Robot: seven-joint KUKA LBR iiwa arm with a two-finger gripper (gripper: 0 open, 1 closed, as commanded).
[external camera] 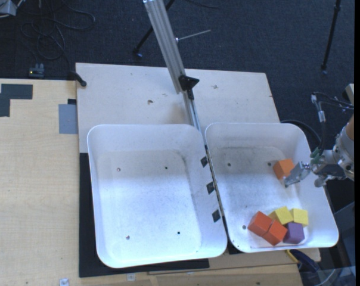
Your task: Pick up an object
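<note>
Five blocks lie in the right bin (260,137), and none of them looks lifted, so the pick seems barely begun; the tool (294,177) sits low at that bin's right side, just beside the lone orange block (282,168) and perhaps touching its near-right face, though whether its parts are spread or pressed together I cannot tell, and nothing is visibly pinched in it; the likeliest target, by my reading, is that lone orange block, which rests on the bin floor near the right wall, well apart from the others; what is left is the whole of the grasp and the lift; the remaining four are huddled in the bin's near-right corner, touching one another: a larger orange-red block (266,226), two yellow blocks (284,214) (300,216) and a purple block (294,233); the left bin (102,159) shows bare floor with a few dark specks; both bins sit side by side on the worktop (126,94)
</note>
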